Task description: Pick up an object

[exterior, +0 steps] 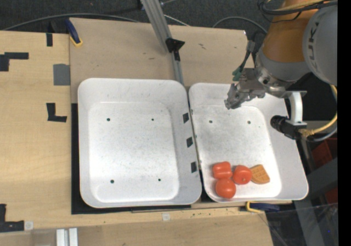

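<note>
Above right bin's [285, 129] far end, jaws [235, 100] hover, state unreadable; tomatoes [226, 178] sit untouched at near edge.

Light was even and fairly bright, falling from above. The white bins [134, 88] looked nearly washed out, with soft shadows along their inner walls. Grain and slight softness blurred fine detail; the arm [290, 36] looked a little smeared.

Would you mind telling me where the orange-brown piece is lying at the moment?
The orange-brown piece lies in the right-hand bin, near its front right corner, directly beside the rightmost of three red tomato-like objects.
</note>
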`<state>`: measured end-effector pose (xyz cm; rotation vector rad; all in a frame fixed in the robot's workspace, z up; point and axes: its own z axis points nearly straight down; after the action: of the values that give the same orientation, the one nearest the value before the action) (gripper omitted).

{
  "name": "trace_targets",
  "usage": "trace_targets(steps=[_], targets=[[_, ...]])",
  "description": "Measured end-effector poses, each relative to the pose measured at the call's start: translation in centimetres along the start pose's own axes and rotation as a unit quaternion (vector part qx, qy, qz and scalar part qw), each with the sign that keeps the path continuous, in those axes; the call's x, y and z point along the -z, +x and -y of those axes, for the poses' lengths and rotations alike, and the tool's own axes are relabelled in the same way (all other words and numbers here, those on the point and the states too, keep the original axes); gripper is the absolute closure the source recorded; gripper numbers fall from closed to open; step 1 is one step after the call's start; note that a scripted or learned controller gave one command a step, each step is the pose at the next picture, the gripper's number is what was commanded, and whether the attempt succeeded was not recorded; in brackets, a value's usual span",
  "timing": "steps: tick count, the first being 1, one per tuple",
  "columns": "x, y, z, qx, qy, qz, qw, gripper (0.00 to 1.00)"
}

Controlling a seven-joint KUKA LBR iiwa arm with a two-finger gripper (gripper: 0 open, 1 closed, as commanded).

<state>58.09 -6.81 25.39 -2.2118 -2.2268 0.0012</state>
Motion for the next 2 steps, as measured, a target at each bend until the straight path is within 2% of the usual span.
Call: trace_targets(steps=[1,2], targets=[[0.1,5.6,1.0,0.0,0.0,0.0,1.0,1.0],[-2.1,11.2,1.8,0.0,0.001,0.0,1.0,1.0]])
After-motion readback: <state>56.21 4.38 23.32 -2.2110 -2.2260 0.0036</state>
